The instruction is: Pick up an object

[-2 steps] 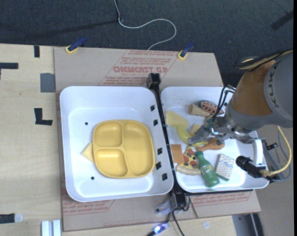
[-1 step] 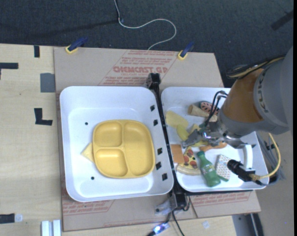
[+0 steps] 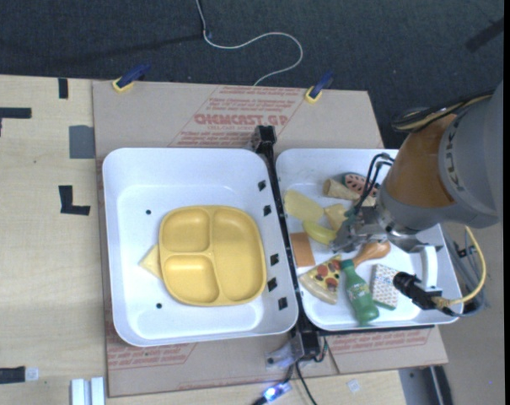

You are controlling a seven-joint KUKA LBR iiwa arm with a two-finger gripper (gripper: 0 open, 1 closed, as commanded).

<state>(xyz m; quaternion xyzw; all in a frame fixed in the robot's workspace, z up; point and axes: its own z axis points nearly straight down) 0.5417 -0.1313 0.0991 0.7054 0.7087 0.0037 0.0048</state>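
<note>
Left bin (image 3: 128, 226): you see a yellow divided plate (image 3: 212, 256) lying flat in its middle.
Right bin (image 3: 314, 169): your pickable objects crowd its centre: a yellow banana (image 3: 303, 207), an orange block (image 3: 302, 249), a pizza slice (image 3: 324, 279), a green bottle (image 3: 359, 292) and a second pizza piece (image 3: 347, 184) near the far wall.
Gripper (image 3: 353, 230): you find it low over that pile, just right of the banana; how far it is spread and whether it holds anything, you cannot tell.
Arm (image 3: 444, 171): it enters from your right.
</note>
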